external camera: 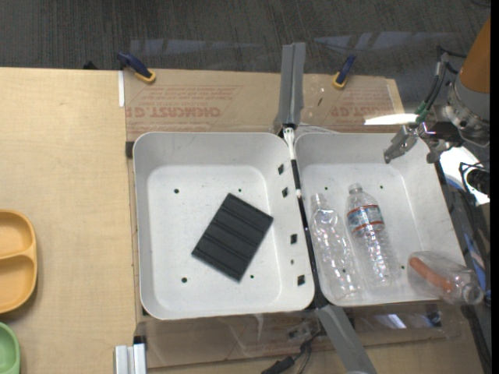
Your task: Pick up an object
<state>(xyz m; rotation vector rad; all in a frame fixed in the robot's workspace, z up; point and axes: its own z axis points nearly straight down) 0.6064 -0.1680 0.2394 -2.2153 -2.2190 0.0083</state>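
Note:
A black ribbed rectangular pad (232,236) lies tilted in the middle of the left bin (156,209). In the right bin (421,189) two clear plastic bottles lie side by side: a crumpled one (334,248) and one with a label (369,232). A clear container with an orange-red piece inside (441,276) lies in that bin's near right corner. My gripper (411,149) hangs over the far right corner of the right bin, above and away from the bottles. It is open, with nothing between its fingers.
A grey divider (291,92) runs between the bins at the back. Cardboard (203,104) with two clamps (137,67) lies behind them. An orange tray (15,259) and a green dish (6,349) sit at the wooden bench's left edge.

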